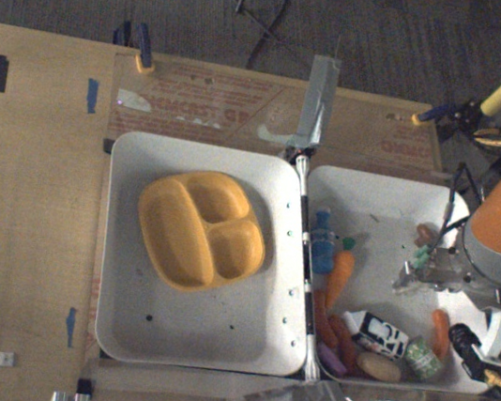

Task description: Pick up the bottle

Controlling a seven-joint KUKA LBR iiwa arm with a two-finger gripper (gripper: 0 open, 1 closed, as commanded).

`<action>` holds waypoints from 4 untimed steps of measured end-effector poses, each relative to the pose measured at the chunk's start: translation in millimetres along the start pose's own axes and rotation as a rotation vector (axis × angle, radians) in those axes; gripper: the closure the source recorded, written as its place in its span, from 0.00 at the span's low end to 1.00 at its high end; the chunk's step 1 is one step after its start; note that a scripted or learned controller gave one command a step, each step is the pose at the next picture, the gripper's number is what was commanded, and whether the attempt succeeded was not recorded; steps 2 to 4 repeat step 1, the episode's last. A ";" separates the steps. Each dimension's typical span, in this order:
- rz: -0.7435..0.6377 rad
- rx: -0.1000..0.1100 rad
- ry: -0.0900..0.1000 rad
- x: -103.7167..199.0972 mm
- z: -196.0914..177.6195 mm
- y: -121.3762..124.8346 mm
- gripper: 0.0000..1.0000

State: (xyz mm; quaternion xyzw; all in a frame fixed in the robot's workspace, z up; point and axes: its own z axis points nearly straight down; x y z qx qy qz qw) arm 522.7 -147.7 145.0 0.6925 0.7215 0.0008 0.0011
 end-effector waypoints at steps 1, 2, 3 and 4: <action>-0.430 -0.003 -0.003 -66.5 -126.8 50.8 1.00; -0.430 -0.003 -0.003 -66.5 -126.8 50.8 1.00; -0.430 -0.003 -0.003 -66.5 -126.8 50.8 1.00; -0.430 -0.003 -0.003 -66.5 -126.8 50.8 1.00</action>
